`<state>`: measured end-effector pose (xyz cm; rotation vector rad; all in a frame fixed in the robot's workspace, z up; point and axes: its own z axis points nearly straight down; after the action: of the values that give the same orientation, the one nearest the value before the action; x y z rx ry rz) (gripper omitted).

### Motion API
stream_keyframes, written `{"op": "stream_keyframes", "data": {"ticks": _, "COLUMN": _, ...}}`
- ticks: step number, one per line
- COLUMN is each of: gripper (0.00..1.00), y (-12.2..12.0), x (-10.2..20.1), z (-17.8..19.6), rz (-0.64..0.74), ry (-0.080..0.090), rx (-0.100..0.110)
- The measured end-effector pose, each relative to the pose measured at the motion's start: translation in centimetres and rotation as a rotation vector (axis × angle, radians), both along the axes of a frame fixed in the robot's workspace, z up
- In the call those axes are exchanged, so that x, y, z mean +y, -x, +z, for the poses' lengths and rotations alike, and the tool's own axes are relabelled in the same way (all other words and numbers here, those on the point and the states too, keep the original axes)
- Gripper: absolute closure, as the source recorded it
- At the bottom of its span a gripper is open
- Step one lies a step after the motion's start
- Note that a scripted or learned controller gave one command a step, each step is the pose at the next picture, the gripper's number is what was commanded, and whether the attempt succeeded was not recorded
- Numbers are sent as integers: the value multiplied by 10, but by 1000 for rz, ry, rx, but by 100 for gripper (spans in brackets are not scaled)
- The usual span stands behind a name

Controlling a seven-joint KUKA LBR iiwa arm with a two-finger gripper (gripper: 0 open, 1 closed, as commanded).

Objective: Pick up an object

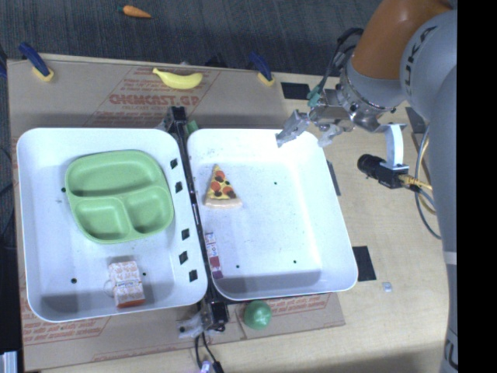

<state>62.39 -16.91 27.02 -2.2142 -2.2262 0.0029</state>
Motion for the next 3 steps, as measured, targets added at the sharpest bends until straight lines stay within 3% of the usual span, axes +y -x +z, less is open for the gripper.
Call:
{"op": "stream_keyframes", "data": {"ticks": 1, "gripper": 0, "y": 72, "x": -43, "z": -60, "rz": -1, "ry": 1, "rx": 2}}
{"op": "stream_keyframes", "data": {"ticks": 2, "gripper": 0, "y": 148, "x": -9, "z": -179, "rz": 1, "ry": -2, "rx": 1}}
{"op": "stream_keyframes", "data": {"ticks": 3, "gripper": 0, "y": 71, "x": -39, "z": -178, "rz": -1, "ry": -1, "rx": -2}}
